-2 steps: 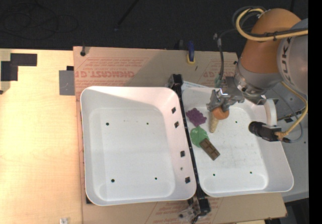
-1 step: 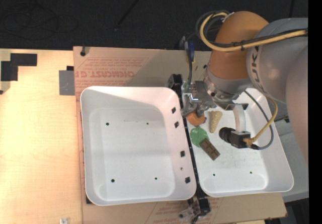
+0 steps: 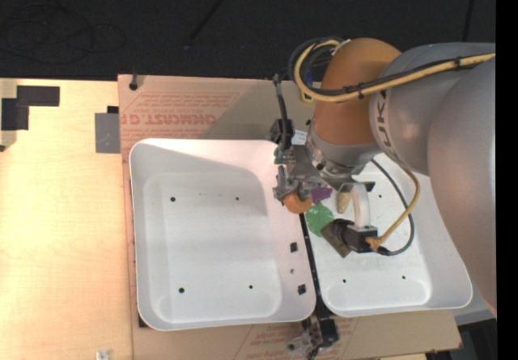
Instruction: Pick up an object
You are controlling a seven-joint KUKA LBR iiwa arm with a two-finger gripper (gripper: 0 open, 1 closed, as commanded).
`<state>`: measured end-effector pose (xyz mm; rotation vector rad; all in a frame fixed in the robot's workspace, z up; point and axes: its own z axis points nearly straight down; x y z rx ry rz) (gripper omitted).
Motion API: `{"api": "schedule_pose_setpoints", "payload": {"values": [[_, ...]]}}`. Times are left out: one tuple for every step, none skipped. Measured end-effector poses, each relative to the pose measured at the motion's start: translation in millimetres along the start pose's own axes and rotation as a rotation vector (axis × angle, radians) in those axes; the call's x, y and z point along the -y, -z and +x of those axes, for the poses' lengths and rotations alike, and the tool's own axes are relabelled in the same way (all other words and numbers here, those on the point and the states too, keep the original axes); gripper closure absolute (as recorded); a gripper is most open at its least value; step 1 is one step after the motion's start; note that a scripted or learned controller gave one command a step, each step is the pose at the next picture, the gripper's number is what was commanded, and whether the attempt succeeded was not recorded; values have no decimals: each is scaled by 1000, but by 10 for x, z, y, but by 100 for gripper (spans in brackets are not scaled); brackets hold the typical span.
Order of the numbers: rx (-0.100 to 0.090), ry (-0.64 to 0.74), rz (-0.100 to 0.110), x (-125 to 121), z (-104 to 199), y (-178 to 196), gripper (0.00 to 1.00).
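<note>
My gripper [image 3: 291, 187] hangs over the left edge of the right bin [image 3: 421, 290], by the wall between the two bins. A small orange object [image 3: 298, 204] lies right under its tip; whether they touch is unclear. A green object [image 3: 319, 216] lies just to the right of the orange one, and a purple piece [image 3: 322, 192] peeks out above it. A beige piece [image 3: 344, 203] and a pale white item [image 3: 361, 206] sit a little farther right. The wrist hides much of this cluster.
The left bin [image 3: 202, 229] stands beside the right one, their walls meeting near the gripper. The big grey arm with its orange band [image 3: 356, 99] covers the right bin's upper part. Cardboard [image 3: 186, 112] lies under both bins, with the wooden bench [image 3: 57, 221] to the left.
</note>
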<state>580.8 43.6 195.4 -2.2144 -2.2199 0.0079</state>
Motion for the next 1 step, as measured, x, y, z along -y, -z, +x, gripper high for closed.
{"api": "schedule_pose_setpoints", "payload": {"values": [[0,-1,-11,-210,108,628,100]]}}
